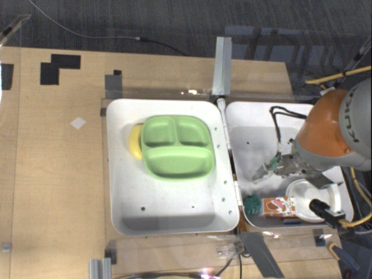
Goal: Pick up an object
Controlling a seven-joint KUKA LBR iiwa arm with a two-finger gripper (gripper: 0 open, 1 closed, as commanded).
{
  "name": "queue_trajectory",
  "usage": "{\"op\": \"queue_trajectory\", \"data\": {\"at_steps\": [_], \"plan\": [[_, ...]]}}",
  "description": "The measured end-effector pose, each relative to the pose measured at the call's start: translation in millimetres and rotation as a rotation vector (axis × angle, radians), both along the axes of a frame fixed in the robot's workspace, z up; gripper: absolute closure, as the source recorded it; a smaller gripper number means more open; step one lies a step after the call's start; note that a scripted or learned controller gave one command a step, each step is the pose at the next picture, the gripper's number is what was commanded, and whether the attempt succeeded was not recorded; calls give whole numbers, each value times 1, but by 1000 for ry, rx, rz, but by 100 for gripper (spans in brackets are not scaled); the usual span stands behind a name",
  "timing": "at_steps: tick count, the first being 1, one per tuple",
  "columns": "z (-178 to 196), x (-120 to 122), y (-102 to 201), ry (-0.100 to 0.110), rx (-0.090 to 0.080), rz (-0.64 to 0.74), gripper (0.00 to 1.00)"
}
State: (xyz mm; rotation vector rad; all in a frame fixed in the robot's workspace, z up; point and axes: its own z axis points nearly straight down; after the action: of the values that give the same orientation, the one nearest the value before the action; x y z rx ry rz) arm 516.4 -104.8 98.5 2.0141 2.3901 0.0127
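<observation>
Gripper (268, 168) — low in the right bin (256, 127), at that bin's centre; whether open or closed cannot be told at this size.

Nearest candidates: a small dark-green object (251, 203) at six o'clock from the gripper, touching a red-and-white carton (282, 206) that lies flat along the bin's near wall; a white cup (305, 192) at four o'clock, just beside the carton.

Left bin (168, 214): a green divided plate (176, 145), a yellow object (135, 142) tucked under its nine o'clock edge.

Advice — choose one item, centre above it, descend straight, keep clear of the wall and neighbours.
</observation>
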Motion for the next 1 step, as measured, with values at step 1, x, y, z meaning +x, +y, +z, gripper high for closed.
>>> {"op": "queue_trajectory", "data": {"at_steps": [1], "plan": [[9, 2, 0, -1, 1, 2, 100]]}}
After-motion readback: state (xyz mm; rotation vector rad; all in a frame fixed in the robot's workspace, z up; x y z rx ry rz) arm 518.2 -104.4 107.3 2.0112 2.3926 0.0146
